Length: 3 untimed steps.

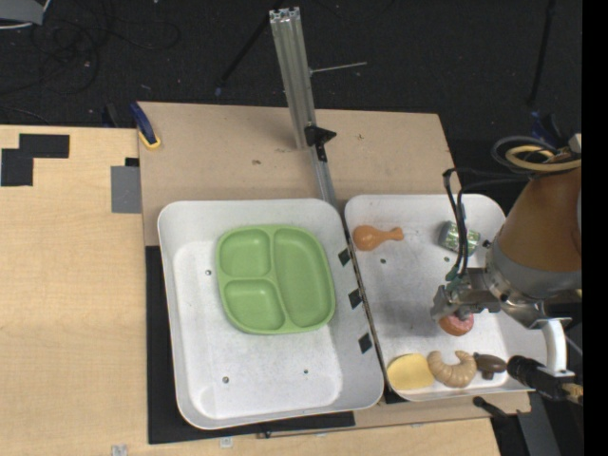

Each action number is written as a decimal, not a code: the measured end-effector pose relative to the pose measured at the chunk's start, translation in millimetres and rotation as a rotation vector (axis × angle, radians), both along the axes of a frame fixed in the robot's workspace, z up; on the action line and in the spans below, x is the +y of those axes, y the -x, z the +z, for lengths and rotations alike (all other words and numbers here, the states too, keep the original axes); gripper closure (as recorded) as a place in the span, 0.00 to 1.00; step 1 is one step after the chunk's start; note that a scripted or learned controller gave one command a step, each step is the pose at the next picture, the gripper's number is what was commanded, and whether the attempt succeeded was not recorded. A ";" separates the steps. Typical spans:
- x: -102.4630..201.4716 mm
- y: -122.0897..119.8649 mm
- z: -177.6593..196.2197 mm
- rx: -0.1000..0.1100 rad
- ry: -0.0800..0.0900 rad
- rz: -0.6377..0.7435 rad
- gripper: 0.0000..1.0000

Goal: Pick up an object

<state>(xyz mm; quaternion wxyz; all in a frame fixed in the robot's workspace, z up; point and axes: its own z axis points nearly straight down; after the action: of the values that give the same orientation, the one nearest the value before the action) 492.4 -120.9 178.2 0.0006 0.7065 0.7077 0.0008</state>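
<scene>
Camera view: the gripper (458, 307) sits low in the right bin (404, 283) over a red object (458, 325); finger state unclear, and no lift is evident.

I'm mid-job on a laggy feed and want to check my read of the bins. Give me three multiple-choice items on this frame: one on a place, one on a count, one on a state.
1. Where does the green plate lie?
A. in the left bin
B. in the right bin
C. on the bare bench

2. How many compartments does the green plate have?
A. two
B. three
C. five

3. How does the gripper stand to the red object?
A. far off, over the left bin
B. low in the right bin, right above it
C. lifted high with it, clear of both bins

Answers:
1 A: the plate rests on the floor of the left bin.
2 B: two small sections sit beside one long one.
3 B: the gripper is down in the right bin with the red object showing just beneath it.
</scene>
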 end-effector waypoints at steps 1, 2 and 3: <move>-1.1 -3.7 42.4 0.000 0.000 -0.001 1.00; -1.8 -4.6 71.0 0.001 0.000 -0.001 1.00; 49.5 -17.8 55.8 0.007 -0.002 0.002 1.00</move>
<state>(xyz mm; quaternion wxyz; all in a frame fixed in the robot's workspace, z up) 510.2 -71.3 234.0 -0.0026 0.7056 0.7086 -0.0009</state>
